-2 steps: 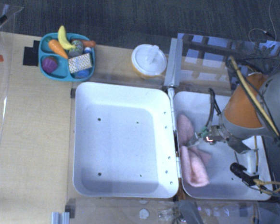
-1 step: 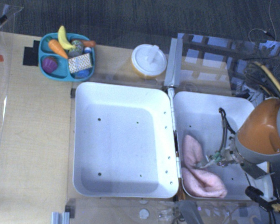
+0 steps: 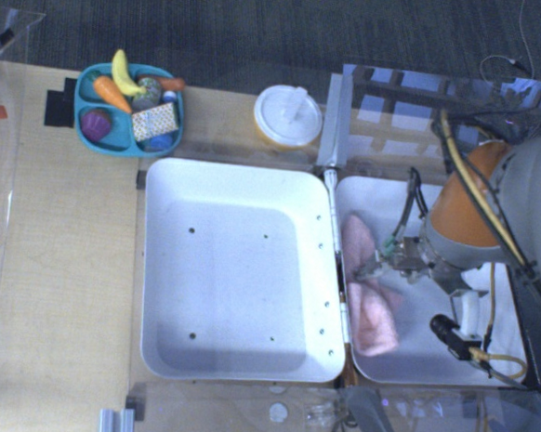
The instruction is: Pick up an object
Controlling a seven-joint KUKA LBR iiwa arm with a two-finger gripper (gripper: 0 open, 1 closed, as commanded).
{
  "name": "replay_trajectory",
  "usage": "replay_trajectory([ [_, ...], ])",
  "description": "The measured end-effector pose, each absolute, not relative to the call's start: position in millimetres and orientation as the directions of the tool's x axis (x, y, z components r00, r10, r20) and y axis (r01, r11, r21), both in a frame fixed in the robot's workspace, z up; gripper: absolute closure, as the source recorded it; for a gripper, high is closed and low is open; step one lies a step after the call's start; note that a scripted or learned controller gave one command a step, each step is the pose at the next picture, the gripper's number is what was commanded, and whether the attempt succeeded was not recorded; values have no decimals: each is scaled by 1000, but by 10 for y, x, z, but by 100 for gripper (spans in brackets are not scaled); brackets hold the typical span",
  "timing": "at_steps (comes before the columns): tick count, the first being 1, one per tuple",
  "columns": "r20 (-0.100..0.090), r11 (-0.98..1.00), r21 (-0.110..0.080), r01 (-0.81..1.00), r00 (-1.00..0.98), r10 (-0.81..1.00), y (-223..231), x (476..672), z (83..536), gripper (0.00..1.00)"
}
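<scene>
Claw (image 3: 375, 268) over pink cloth (image 3: 368, 302), hard against right bin's (image 3: 408, 363) left wall

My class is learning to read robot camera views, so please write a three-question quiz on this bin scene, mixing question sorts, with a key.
1. True or false: the pink cloth lies in the left bin.
2. Where is the gripper?
A. over the blue tray
B. in the right bin, beside the cloth
C. over the round lidded container
3. Fill in: the yellow fruit on the tray is a ____.

Key: 1 false; 2 B; 3 banana.
</scene>
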State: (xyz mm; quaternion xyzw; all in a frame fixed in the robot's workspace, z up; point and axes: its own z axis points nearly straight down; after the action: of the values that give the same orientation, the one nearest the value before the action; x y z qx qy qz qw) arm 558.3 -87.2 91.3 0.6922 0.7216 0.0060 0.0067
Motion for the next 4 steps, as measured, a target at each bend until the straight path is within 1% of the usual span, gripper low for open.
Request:
replay_trajectory([
  [1, -6, 180, 16, 983, -180, 984, -1493, 5238, 913, 0],
  [2, -5, 223, 18, 975, -222, 975, -953, 5613, 914, 0],
  [3, -1, -44, 13, 999, 44, 999, -954, 6492, 899, 0],
  [4, -5, 160, 14, 987, -160, 987, -1398, 5991, 908, 0],
])
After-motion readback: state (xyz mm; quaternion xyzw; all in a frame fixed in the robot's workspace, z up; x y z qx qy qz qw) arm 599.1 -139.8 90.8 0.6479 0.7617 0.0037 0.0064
